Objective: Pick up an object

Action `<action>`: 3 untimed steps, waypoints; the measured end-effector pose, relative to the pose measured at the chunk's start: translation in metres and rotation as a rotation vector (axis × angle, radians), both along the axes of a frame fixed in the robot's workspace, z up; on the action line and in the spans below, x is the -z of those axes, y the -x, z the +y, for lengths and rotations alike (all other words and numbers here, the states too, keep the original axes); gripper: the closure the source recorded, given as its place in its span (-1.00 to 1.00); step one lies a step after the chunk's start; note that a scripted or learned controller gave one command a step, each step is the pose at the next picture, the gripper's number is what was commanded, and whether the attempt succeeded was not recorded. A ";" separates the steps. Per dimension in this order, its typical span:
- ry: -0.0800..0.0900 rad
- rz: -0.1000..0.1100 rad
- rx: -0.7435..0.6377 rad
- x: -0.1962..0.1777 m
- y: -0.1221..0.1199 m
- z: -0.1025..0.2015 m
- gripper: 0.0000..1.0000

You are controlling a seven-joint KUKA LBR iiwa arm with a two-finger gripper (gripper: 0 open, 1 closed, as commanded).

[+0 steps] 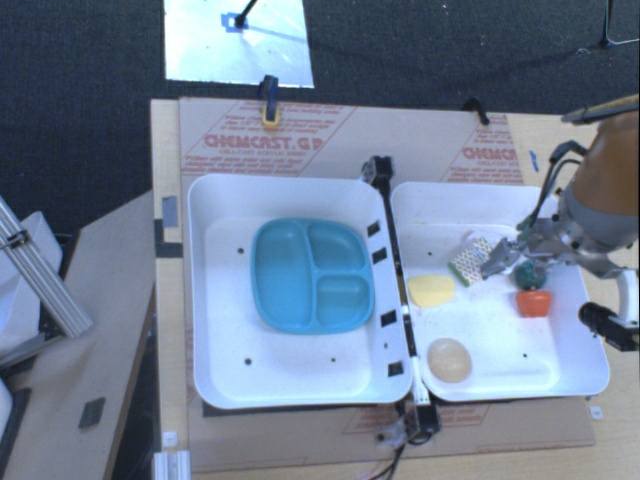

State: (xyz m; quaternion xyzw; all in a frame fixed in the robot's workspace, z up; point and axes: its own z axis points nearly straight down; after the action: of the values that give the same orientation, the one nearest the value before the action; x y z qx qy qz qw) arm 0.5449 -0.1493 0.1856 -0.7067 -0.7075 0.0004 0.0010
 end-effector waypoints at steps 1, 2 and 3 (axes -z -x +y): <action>0.000 0.001 0.001 0.061 0.003 -0.005 -1.00; 0.002 -0.005 0.000 0.047 0.002 -0.005 1.00; 0.003 -0.009 0.002 -0.006 0.006 -0.014 1.00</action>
State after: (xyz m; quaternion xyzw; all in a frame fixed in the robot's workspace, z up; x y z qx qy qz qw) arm 0.5393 -0.1635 0.1915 -0.7074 -0.7068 -0.0016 -0.0034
